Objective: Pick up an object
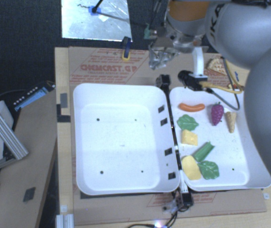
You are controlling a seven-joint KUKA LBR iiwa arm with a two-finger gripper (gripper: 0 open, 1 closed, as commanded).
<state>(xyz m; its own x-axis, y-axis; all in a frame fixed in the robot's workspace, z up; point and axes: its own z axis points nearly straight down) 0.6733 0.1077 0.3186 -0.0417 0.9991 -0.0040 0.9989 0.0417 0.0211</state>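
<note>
The right bin holds several toy foods: an orange sausage, a purple grape bunch, a tan cone, a green leaf, a yellow cheese wedge, a green cucumber piece, a yellow lemon-like piece and another green leaf. My gripper hangs above the cardboard behind the bins, well back from the objects. Nothing shows between its metal fingers.
The left bin sits beside the right one, with black clips along the shared wall. A yellow-and-blue clamp stands on the cardboard's back edge. A pizza-slice toy lies behind the right bin. The grey arm covers the upper right.
</note>
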